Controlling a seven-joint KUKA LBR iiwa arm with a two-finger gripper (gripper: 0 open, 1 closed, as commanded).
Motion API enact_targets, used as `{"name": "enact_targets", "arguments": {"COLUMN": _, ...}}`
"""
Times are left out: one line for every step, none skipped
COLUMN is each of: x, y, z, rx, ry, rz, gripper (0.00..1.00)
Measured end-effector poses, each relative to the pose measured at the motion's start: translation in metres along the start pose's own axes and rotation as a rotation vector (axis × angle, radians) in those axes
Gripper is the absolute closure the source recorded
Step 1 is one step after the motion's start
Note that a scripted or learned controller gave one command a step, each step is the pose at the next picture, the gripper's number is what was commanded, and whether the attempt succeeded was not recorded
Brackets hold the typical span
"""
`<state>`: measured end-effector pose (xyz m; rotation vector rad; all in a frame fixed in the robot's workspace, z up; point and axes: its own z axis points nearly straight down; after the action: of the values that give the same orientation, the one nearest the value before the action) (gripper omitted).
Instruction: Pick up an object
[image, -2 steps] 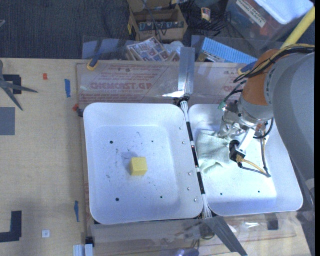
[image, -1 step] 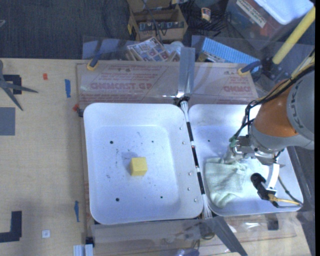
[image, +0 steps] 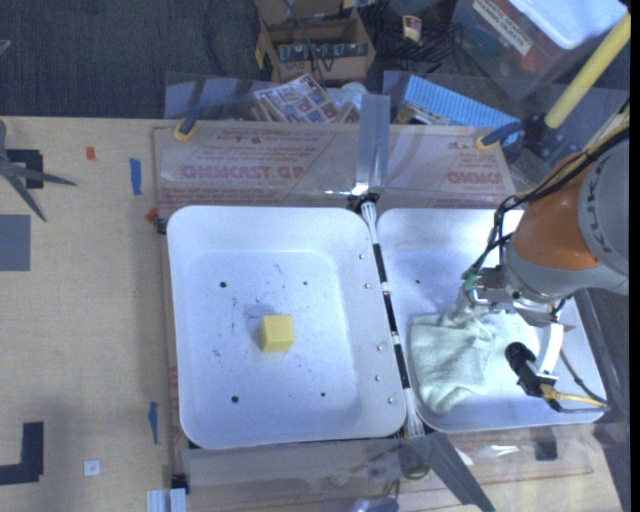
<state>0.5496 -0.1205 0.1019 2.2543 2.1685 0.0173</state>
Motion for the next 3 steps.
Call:
{"name": "enact_targets", "arguments": {"x": -0.001, "y": 0.001, "z": -0.010, "rx": -0.003, "ry": -0.001, "rz": 0.003, "gripper": 1.00}}
{"name": "enact_targets", "arguments": {"x": -0.003, "y": 0.001, "z": -0.020, "rx": -0.006, "ry": -0.002, "rz": 0.006, "gripper": 1.00}}
{"name": "enact_targets", "arguments": {"x": -0.073, "y": -0.004, "z": 0.011, "rx": 0.003, "ry": -0.004, "rz": 0.060, "gripper": 1.00}}
